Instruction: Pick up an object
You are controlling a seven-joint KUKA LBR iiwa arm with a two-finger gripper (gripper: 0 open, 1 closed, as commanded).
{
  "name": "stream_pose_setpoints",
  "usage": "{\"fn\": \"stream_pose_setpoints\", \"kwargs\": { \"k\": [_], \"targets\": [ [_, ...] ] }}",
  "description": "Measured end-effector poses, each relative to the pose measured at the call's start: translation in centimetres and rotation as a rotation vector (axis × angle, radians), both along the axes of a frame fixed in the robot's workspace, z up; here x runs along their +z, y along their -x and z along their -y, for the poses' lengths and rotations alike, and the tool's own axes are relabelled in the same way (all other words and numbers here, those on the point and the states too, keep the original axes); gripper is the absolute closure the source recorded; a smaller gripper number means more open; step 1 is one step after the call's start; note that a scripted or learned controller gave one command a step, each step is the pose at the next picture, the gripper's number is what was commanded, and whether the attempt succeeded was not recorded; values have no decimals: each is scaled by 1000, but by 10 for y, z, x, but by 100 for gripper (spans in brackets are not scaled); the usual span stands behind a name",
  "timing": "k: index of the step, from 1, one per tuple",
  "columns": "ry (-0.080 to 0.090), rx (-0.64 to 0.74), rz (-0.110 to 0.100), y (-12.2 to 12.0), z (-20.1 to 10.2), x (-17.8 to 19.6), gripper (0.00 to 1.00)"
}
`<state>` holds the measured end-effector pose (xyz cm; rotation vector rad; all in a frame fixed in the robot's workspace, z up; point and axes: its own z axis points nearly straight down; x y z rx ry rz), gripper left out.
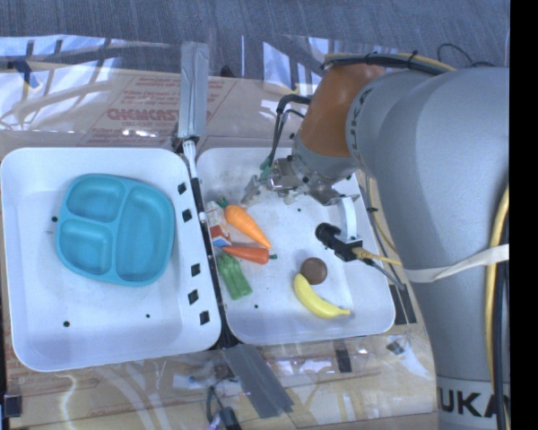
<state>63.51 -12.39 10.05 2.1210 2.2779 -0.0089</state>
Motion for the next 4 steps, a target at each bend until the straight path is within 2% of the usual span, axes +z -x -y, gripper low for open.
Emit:
{"fn": "stream_pose_setpoints", "kwargs": {
  "k": [1, 2, 3, 4],
  "targets": [
    [10, 215, 4, 1, -1, 5, 0],
    [3, 203, 2, 33, -9, 1, 0],
    [-22, 312, -24, 129, 11, -6, 0],
    [-21, 73, -16, 152, 87, -7, 0]
  ]
}}
